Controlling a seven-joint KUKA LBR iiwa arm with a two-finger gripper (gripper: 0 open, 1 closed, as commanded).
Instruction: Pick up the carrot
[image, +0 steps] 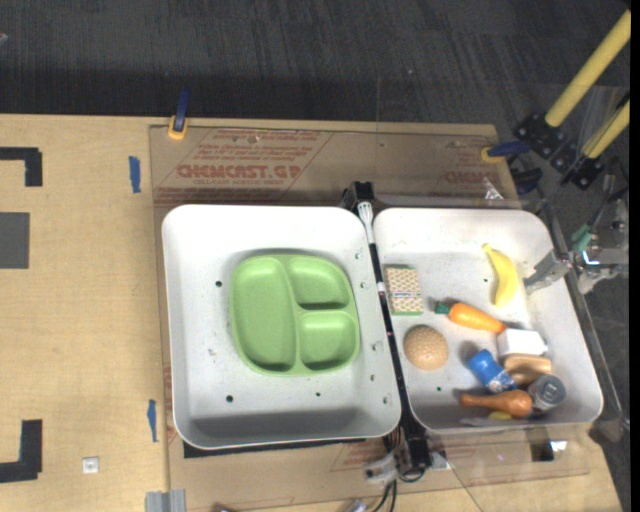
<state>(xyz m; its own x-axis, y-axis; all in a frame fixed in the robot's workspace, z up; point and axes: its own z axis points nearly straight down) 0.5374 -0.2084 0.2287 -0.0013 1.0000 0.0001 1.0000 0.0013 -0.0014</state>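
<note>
1. Carrot (474, 318) lies in the right bin (440, 232), between the banana (503, 274) and white block (523, 343), unheld.
2. Gripper (556, 266) sits at the bin's right rim near the banana; whether it is open or closed cannot be told.

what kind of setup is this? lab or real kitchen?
Most likely a lab test bench, not a kitchen. Two white bins sit side by side on a cardboard-covered bench marked with tape. The food looks like toys: a carrot, a banana. A green divided plate lies in the left bin.
</note>
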